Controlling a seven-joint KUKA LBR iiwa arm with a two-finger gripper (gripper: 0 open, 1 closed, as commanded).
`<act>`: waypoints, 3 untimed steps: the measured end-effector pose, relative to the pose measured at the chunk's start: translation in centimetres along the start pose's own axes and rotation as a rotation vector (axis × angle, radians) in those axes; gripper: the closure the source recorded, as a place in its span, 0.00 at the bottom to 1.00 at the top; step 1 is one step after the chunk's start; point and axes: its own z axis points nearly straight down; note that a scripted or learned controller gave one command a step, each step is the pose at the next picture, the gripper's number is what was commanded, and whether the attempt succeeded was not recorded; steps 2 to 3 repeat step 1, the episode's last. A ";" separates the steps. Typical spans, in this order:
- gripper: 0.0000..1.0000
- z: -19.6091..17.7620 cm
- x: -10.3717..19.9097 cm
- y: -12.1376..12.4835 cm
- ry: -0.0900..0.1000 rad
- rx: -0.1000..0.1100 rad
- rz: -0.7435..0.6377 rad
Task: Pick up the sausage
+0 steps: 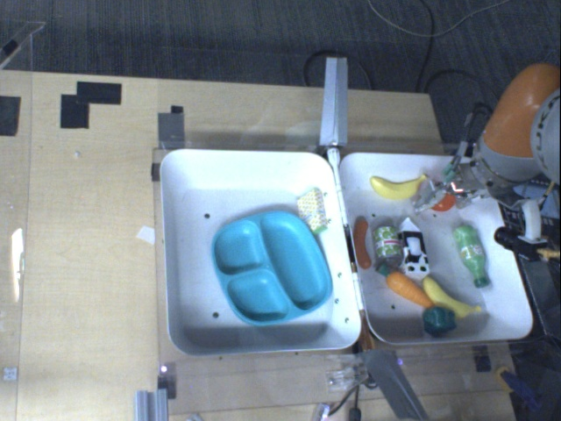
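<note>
The sausage [361,240] is a short red-brown link lying lengthwise against the left wall of the right bin [517,323]. My gripper [438,196] hangs over the back of that bin, to the right of the sausage and well apart from it. It sits just right of a yellow banana [394,187] and above a small red object [445,203]. The arm's orange band [521,112] rises at the right edge.
Beside the sausage stand a green-labelled can [386,242] and a black-and-white cow toy [414,253]. A carrot [408,289], a second banana [449,298], a teal object [438,321] and a green bottle [471,253] fill the rest. The left bin [188,235] holds a blue divided plate [272,266] and a yellow patterned item [312,208].
</note>
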 end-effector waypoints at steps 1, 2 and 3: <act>0.00 0.7 -0.7 3.1 0.010 0.012 0.002; 0.00 0.7 -0.7 3.1 0.010 0.012 0.002; 0.00 0.7 -0.7 3.1 0.010 0.012 0.002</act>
